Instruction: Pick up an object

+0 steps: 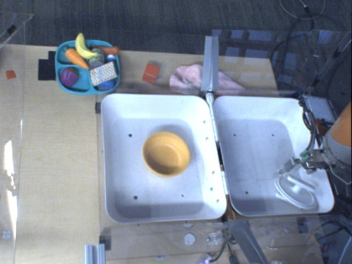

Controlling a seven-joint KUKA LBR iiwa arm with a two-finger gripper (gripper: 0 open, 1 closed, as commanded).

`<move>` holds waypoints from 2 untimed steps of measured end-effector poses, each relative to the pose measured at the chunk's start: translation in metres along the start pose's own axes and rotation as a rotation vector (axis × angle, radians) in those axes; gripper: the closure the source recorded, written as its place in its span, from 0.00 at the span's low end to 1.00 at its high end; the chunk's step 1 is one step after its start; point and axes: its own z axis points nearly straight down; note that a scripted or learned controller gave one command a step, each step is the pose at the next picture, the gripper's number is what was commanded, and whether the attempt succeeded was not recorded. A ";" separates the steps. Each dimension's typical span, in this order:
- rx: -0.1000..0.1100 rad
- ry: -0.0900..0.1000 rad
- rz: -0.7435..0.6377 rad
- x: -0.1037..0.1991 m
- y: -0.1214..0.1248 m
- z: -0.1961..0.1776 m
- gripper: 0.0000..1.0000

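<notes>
Wooden bench [49,175], dark carpet behind. Carried two white bins side by side. Took the yellow bowl [166,154] as landmark: sat upright near the middle of the left bin [110,164], nothing touching it.

Right of the bowl, across the divider: right bin [253,147]. Far right of the bowl and slightly nearer the camera: clear item [297,190], lying in that bin's near right corner, close to the wall. Looked like a thin transparent cup or lid; outline too faint to say which.

Gripper [301,166] sat just above the clear item, well right of the bowl, apparently touching or almost touching its upper edge. Could not tell whether open or closed, nor whether anything was gripped. Arm [338,142] came in from the right.

Behind the bowl and to its left, outside the bins: teal tray [77,91] of toy food. Behind the bowl: red block [150,72] and pink cloth [190,78].

Judged the clear item to be the target, given the gripper's position. Probably very light, thin-walled, slippery, and likely to flex or skate away under a side push. Wall close by, so little room on that side. Would take it across the rim, one side inside and one outside, with light force. Bowl as fallback: rigid, smooth, wide; rim pinch only.
</notes>
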 end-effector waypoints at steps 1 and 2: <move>-0.011 -0.002 -0.048 0.000 0.004 0.041 0.00; -0.025 -0.008 -0.054 0.001 0.010 0.028 1.00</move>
